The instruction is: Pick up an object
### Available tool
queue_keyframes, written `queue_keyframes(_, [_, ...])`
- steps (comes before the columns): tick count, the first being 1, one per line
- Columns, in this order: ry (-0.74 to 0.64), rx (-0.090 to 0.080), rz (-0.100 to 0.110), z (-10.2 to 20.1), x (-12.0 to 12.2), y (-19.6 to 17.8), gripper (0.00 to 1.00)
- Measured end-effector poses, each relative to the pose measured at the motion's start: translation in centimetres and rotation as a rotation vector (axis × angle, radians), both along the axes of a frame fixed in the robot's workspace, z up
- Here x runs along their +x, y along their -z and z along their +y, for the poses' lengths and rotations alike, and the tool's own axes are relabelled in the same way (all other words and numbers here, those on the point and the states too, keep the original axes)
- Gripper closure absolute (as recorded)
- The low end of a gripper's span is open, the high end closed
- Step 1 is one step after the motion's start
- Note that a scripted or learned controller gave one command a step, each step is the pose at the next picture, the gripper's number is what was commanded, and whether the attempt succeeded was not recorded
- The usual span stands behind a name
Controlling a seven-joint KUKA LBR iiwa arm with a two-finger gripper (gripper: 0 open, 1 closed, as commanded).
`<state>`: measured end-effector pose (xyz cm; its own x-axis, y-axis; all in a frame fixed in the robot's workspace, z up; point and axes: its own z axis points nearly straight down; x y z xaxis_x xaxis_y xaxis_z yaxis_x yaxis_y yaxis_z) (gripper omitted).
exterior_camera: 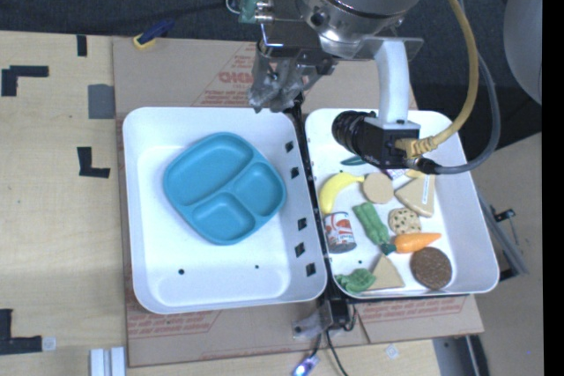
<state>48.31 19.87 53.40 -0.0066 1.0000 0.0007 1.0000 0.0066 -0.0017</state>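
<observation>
Up high at the back, over the spot where the two bins meet: the grey metal claw (280, 92). Hard to see from here, so cannot tell how wide open or closed, and nothing seen in its grip. Down in the left shallow white bin (141, 189), just one big blue plastic plate with three sections (225, 187). Down in the right shallow white bin (458, 189), lots of small toy food packed close: a yellow toy banana (337, 188), a little red and white can (340, 231), a long green toy pickle (372, 223), an orange toy carrot (416, 241), a round brown toy cookie (432, 267). Nothing picked up yet, by the look of it. Plenty to go wrong. Coming straight down from here would likely mean bumping the bin rims in the middle and grabbing only air. Going for the plate could mean slipping off, since flat and wide, with no easy edge to pinch. Going into the food pile could mean pushing two toys together, or knocking the banana into the can. Might also snag on the black round part (366, 139) hanging low over the right bin.
</observation>
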Motion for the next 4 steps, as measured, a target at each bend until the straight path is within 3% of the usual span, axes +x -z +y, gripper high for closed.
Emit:
queue_keyframes(1, [0.002,-0.001,0.0,-0.2,0.0,-1.1,1.0])
queue_keyframes(2, [0.004,-0.009,0.016,2.1,-0.1,15.5,1.0])
queue_keyframes(3, [0.004,0.007,-0.018,1.6,0.1,-1.1,1.0])
queue_keyframes(4, [0.008,-0.008,0.013,-0.7,-0.1,11.9,1.0])
